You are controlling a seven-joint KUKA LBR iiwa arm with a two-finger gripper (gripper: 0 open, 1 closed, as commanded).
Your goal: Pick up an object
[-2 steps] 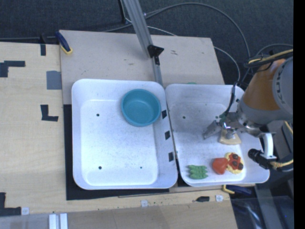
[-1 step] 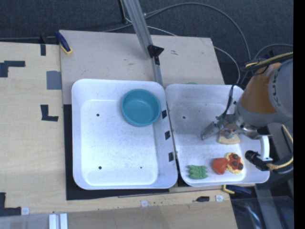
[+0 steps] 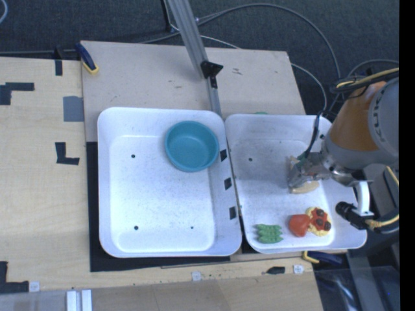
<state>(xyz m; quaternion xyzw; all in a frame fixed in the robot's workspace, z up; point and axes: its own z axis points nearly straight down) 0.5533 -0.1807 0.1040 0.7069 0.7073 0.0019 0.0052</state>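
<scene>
On plywood bench [image 3: 149, 76], two white bins [image 3: 155, 238], dark carpet [image 3: 65, 11]

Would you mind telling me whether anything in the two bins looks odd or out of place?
Nothing stands out. The blue bowl sits upright in the left bin; the green toy and red toy lie inside the right bin, near its front edge.

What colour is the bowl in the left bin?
Blue, a teal shade; the bowl shows in the camera view.
</scene>
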